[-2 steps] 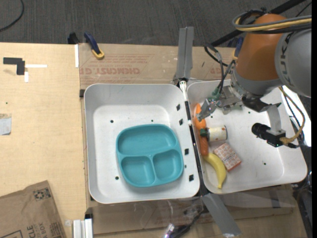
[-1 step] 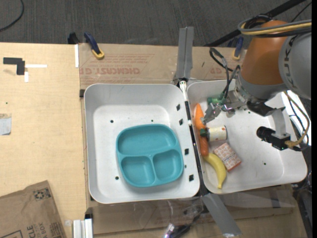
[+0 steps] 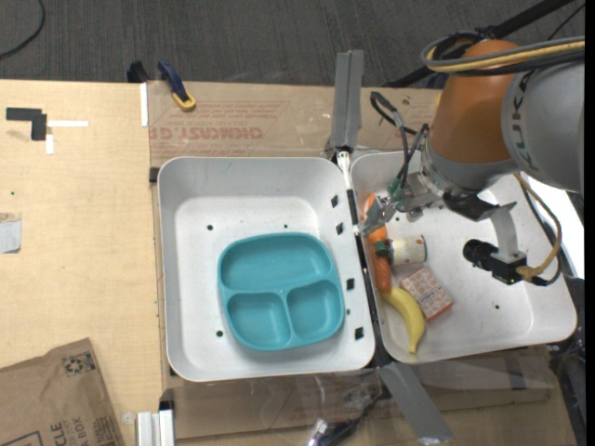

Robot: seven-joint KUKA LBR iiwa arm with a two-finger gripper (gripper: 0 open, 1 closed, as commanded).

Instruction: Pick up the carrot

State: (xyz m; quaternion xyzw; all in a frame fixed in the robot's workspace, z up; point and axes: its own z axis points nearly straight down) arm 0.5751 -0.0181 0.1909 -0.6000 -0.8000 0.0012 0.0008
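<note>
The arm reaches over the right bin (image 3: 548,319) and its gripper (image 3: 376,216) hangs low by that bin's left wall, right above the carrot (image 3: 380,258). The carrot lies along the wall, its orange top end just under the tips and the rest running toward the camera from them. Whether the fingers are spread or closed, I cannot tell; the tips are tangled with wires and the carrot's top, and nothing is plainly held between them.

By my reading the step in hand is the descent or the closing on the carrot, with no lift begun. The next move calls for a firm grip across the carrot, clear of the bin wall, then a straight rise.

Nearest the camera in this bin, well in front of the tips, lies a banana (image 3: 407,314), with a small printed packet (image 3: 428,294) just beside it. A small white bottle (image 3: 407,248) lies close beside the carrot. To the left of the tips, the left bin (image 3: 186,277) holds a teal divided plate (image 3: 279,291). Both bins sit on the worktop (image 3: 74,249).
</note>
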